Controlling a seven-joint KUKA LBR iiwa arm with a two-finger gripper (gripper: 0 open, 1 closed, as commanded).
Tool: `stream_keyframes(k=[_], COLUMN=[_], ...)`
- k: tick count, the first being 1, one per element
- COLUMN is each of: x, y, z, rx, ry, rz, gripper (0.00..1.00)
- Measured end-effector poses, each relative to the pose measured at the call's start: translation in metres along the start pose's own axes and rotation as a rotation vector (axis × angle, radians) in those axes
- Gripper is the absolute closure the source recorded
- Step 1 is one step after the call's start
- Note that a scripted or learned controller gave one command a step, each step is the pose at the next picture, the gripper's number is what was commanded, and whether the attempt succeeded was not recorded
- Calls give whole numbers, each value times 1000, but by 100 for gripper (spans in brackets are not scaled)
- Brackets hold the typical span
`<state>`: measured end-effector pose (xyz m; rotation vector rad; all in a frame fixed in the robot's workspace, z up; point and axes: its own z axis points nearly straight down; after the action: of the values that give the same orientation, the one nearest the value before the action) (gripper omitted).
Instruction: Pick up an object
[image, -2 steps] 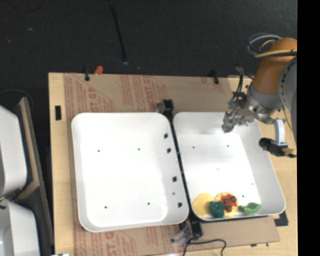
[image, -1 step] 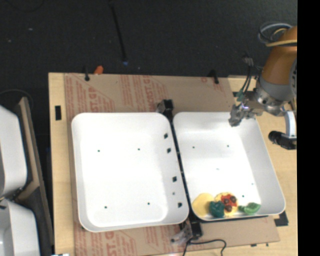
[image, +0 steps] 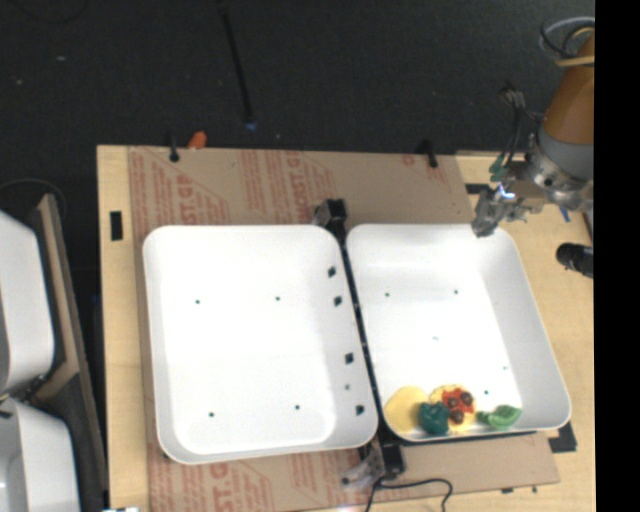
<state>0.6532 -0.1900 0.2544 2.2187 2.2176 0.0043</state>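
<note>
A small heap of objects lies in the near corner of the right bin (image: 500, 300): a pale yellow round piece (image: 402, 407), a teal lump (image: 433, 419), a red and dark cluster (image: 458, 400) and a green piece (image: 500, 415). My gripper (image: 487, 220) hangs above the far right corner of that bin, at the rim, well away from the heap. Its fingers point down and are too small and dark to read. Nothing shows between them.
The left bin (image: 250, 340) sits beside the right one, joined by a black clip strip (image: 345, 320). Both rest on a cardboard sheet (image: 240, 190) on the bench. The arm's orange band (image: 572, 105) stands at the upper right.
</note>
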Motion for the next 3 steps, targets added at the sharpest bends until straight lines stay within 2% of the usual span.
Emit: stream_keyframes(k=[3], x=[145], y=[-41], z=[12], rx=[5], ry=[2], rz=[-3], gripper=[100])
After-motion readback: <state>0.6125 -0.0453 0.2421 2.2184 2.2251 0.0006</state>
